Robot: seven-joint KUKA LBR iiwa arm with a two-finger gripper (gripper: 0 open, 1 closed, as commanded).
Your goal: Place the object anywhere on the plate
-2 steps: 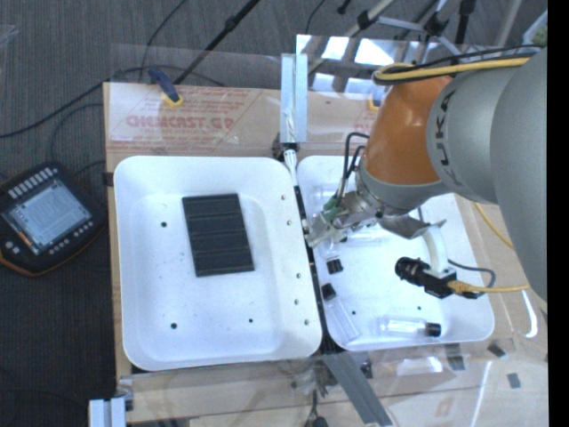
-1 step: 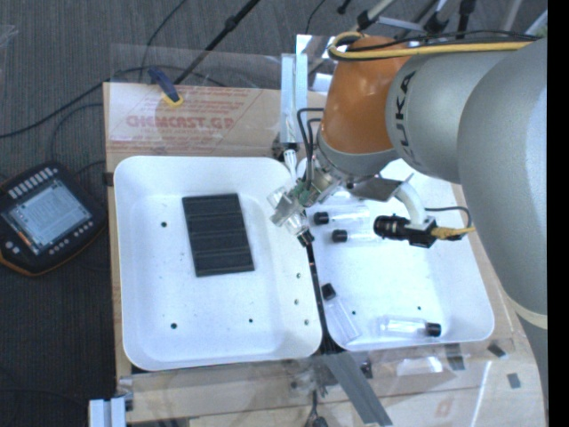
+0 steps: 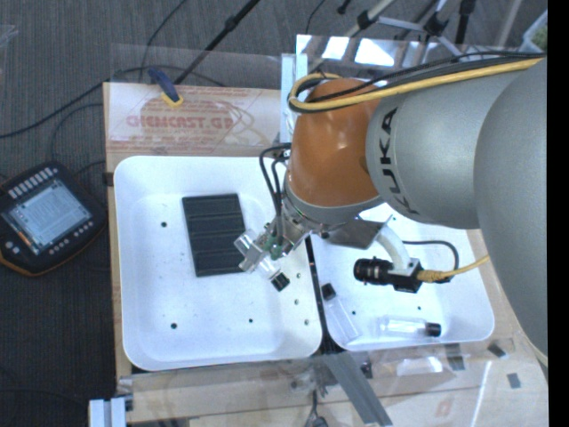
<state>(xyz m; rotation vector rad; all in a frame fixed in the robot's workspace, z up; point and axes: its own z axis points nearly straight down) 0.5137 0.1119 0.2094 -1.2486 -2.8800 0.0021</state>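
**Arm over the bin divide**

The KUKA-lettered arm held its gripper beside the dark ribbed plate in the left bin; finger state unclear. A clear tube lay in the right bin.

Robotics lab, KUKA arm, teach pendant, cables

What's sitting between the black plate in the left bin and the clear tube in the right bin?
In the camera view, the gripper hangs between the black plate and the clear tube, and the bins' shared rim crosses that stretch too.
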